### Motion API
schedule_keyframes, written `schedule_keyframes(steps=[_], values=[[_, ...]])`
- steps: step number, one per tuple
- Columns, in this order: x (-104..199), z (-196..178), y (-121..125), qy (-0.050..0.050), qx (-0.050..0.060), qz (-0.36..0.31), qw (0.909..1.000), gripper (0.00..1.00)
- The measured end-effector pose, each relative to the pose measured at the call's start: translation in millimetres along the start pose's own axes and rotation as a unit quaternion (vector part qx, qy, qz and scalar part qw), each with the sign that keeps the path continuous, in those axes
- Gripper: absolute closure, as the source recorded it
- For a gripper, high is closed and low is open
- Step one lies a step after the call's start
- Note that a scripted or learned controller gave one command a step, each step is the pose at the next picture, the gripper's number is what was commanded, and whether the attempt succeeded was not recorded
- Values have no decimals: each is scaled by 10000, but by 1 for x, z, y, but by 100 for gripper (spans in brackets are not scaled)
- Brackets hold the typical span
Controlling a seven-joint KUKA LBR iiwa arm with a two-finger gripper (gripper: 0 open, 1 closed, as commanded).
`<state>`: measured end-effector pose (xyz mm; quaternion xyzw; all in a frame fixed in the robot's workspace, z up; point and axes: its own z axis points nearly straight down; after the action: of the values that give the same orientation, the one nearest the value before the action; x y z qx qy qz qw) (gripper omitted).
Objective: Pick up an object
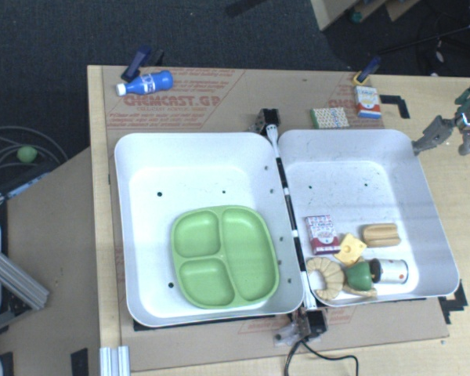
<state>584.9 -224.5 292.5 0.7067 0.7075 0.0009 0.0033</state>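
The claw [462, 128] sits at the far right edge of the camera view, beside the upper right corner of the right bin [352, 171], over the worktop [219, 92] rather than over the bin floor. Whether it is spread or pressed together I cannot tell, since it is cut off by the frame edge.

The things to pick lie well apart from it, clustered in the near part of the right bin. A small red and white packet [322, 234] rests close to the divider between the bins; a yellow wedge [350, 249] touches its right corner. A toy hot dog bun [380, 234] lies to the right of these. Nearer the front rim are a croissant-like pastry [327, 276] and a bottle with a green end and white body [376, 273] (lying on its side).

The left bin [180, 171] holds a green divided plate [223, 255].
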Motion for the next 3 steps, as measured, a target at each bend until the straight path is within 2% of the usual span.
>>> schedule_keyframes(steps=[1, 2, 3], values=[[10, -10, 82, 8, 16, -6, 10000, 0], [1, 91, 59, 19, 48, 7, 10000, 0], [5, -5, 83, 4, 3, -3, 10000, 0]])
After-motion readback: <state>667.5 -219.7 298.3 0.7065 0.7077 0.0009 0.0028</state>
